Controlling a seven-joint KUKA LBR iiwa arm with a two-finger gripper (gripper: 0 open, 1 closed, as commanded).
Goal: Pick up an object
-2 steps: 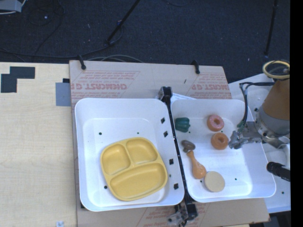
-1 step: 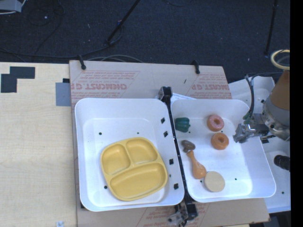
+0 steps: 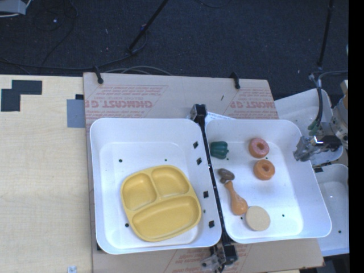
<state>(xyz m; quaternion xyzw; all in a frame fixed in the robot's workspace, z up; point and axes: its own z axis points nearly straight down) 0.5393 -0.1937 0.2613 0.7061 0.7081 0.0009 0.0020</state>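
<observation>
I hover at the right bin's (image 3: pixel 296 131) edge; my gripper (image 3: pixel 310 148) is too blurred to tell. Dark carpet (image 3: pixel 170 33) lies beyond the bench (image 3: pixel 40 181).

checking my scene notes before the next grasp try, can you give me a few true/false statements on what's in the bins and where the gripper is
1. The yellow divided plate lies in the left bin. True.
2. The right bin holds two doughnuts, pink doughnut and orange doughnut. True.
3. The green pepper lies on the yellow plate. False: it is in the right bin, near the divider between the bins.
4. The gripper hangs over the left bin. False: it is at the right bin's right edge.
5. The cream disc sits touching the pink doughnut. False: it lies apart, at the near side of the bin, next to the wooden mallet.
</observation>
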